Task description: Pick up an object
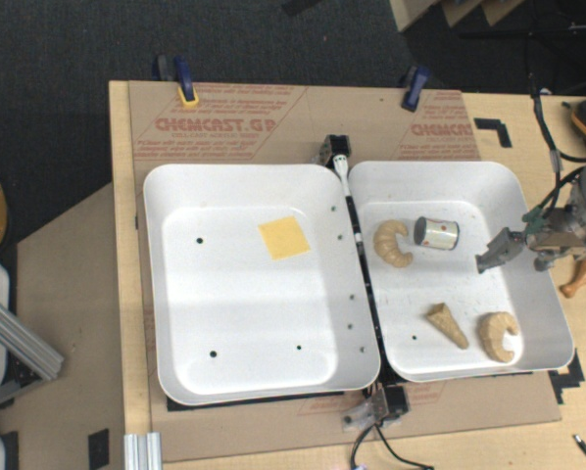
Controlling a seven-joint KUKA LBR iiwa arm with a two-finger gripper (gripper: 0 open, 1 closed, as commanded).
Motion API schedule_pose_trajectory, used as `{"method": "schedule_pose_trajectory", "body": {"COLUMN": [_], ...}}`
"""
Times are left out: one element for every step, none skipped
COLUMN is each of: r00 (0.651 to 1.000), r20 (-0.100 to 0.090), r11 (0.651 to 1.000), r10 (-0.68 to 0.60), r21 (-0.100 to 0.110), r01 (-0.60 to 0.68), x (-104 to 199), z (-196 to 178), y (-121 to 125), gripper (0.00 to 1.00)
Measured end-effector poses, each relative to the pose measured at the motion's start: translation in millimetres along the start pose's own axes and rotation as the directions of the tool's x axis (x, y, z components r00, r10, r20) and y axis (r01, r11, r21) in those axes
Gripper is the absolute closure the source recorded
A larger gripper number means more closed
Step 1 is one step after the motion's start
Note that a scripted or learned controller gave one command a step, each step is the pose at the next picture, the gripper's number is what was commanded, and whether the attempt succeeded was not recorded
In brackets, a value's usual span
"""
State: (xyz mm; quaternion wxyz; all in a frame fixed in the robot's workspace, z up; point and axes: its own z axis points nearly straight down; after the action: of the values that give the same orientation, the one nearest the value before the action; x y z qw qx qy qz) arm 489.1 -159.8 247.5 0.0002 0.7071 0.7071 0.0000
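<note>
The right bin (469, 179) holds a tan croissant-shaped piece (393, 243), a small grey and black cylinder (436, 233) lying on its side, a tan cone-shaped piece (448, 324) and a second curved pastry piece (499, 335). A flat yellow square (284, 237) lies in the left bin (175, 262). My gripper (496, 254) reaches in over the right bin's right side. It sits right of the cylinder and above the second pastry piece, and I see nothing held in it.
The bins sit side by side on a brown board (273, 116) held by blue clamps (184, 78) at the back. Cables (548, 135) hang at the far right beside the arm. A metal rail (19, 336) lies at the left edge.
</note>
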Motion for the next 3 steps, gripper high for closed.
{"method": "schedule_pose_trajectory", "body": {"r00": [1.0, 1.0, 1.0], "r20": [0.008, 0.004, 0.002], "r11": [1.0, 1.0, 1.0], "r10": [0.002, -0.001, -0.005], "r21": [-0.016, -0.006, -0.006], "r01": [-0.002, 0.001, 0.005], "x": [-11.6, -42.4, -31.2], "z": [142.0, 142.0, 163.5], "y": [-5.0, 44.7, 111.3], "gripper": [0.0, 0.0, 0.0]}}
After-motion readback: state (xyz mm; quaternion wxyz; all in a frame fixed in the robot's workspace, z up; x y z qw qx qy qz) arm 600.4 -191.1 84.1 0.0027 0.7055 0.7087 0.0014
